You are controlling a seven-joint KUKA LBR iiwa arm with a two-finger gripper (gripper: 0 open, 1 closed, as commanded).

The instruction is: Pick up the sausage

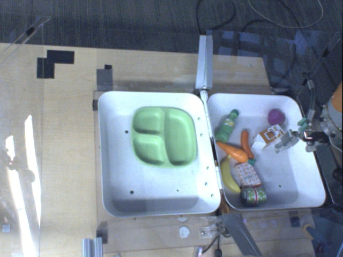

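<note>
The sausage (245, 139) is a short orange-red piece lying upright in the middle of the right bin (300, 189), just above the thick end of a carrot (234, 151). My gripper (284, 142) reaches in over the bin's right side, roughly 70 pixels right of the sausage and at about its height. It sits just right of a small white and orange carton (271, 135). Nothing shows held in it. The arm's wrist is at the bin's right rim.
The right bin also holds a green bottle (228, 125), a purple ball (276, 116), a banana (230, 176), a patterned packet (246, 173) and a can (253, 195). A green divided plate (163, 135) lies in the left bin (115, 191).
</note>
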